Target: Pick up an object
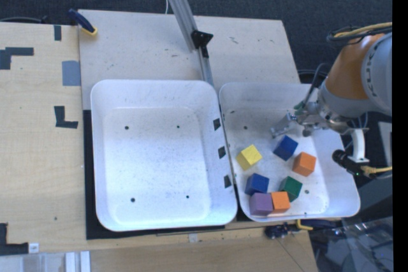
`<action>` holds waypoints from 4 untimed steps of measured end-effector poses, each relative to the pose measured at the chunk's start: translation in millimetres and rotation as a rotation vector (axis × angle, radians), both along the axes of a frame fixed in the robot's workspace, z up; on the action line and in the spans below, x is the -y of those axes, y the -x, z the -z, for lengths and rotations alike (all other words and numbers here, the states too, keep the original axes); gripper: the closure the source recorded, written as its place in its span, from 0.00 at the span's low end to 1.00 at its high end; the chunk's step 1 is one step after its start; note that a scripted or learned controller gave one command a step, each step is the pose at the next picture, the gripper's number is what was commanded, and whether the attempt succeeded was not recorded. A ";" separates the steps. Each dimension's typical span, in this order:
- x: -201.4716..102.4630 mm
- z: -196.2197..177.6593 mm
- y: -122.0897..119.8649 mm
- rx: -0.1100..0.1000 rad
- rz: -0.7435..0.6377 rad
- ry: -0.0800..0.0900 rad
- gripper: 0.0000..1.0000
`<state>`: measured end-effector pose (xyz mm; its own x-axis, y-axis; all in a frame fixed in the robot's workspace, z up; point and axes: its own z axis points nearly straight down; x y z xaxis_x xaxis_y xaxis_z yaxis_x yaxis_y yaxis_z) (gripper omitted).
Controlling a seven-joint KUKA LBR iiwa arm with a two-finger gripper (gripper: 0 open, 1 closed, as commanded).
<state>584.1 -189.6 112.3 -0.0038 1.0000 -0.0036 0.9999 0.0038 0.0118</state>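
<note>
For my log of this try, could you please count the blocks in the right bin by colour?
Blue blocks: 2
Orange blocks: 2
Yellow block: 1
Green block: 1
Purple block: 1
Total: 7

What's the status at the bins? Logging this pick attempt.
Gripper low in right bin, nothing seen between fingers. Blue cube just below it, untouched. Orange cube and yellow cube close by.
</note>
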 end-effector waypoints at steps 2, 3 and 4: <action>5.3 -53.6 -5.0 -0.008 0.003 -0.002 1.00; 4.7 -96.1 -4.5 -0.009 0.002 -0.002 1.00; 4.6 -149.5 -5.8 -0.006 0.002 -0.002 1.00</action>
